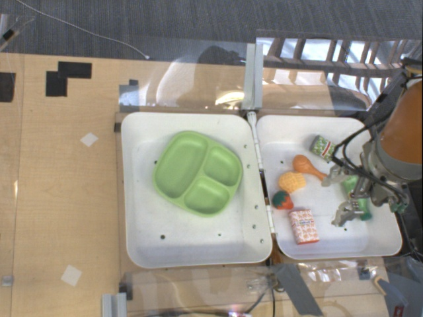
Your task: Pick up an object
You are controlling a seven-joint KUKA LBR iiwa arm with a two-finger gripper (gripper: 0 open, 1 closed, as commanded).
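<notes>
Two shallow white bins sit side by side, and over the right bin (390,243) the gripper (350,211) hangs, its state unclear; I'd drop squarely onto the small red-and-white printed carton (303,226) just beside it.

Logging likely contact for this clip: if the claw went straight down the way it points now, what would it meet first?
Probably bare floor of the right bin. The claw points down over an open patch; the red-and-white box lies apart to its left in the camera view. Depth from this slant is uncertain.
</notes>
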